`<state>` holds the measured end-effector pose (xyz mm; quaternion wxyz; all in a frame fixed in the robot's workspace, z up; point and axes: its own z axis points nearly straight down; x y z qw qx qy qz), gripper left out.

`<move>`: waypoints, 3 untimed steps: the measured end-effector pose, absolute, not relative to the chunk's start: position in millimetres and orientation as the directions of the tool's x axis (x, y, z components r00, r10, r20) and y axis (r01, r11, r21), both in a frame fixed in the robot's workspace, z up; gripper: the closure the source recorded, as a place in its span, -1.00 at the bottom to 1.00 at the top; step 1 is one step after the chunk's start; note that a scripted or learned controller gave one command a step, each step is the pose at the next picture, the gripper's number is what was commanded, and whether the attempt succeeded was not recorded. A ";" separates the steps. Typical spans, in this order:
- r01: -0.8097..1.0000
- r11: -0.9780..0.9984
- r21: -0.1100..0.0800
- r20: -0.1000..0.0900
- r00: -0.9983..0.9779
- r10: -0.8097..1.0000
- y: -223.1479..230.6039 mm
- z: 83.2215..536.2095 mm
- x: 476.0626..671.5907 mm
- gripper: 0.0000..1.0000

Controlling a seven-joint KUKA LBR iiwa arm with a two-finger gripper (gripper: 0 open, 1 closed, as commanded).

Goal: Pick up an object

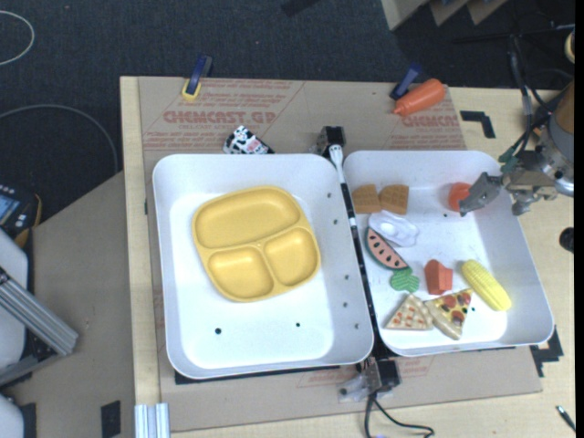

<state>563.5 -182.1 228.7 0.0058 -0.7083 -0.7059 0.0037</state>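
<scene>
The right bin [520, 245] holds several toy foods. There are two brown crackers [380, 198], a white piece [394, 228], a watermelon slice [385, 249], a green piece [404, 280], a red block [438, 276], a corn cob [485, 284] and two pizza slices [431, 313]. A small red piece [457, 192] lies near the bin's far right. My gripper [500, 201] hangs over that corner, open, with its left finger [478, 193] just beside the red piece. Nothing is between the fingers.
The left bin [182, 318] holds a yellow divided plate [255, 243]. On the bench behind the bins lie an orange carrot toy [420, 97], a black-and-white cow toy [245, 140] and a blue-yellow clip [194, 78]. A black clamp [332, 140] sits between the bins.
</scene>
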 end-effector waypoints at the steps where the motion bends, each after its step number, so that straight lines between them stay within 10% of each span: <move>1: 1.000 0.000 0.000 0.000 0.000 1.000 -181.6 236.2 566.2 -1.00; 3: 1.000 0.000 -0.005 0.002 0.000 1.000 -178.7 130.3 566.5 -1.00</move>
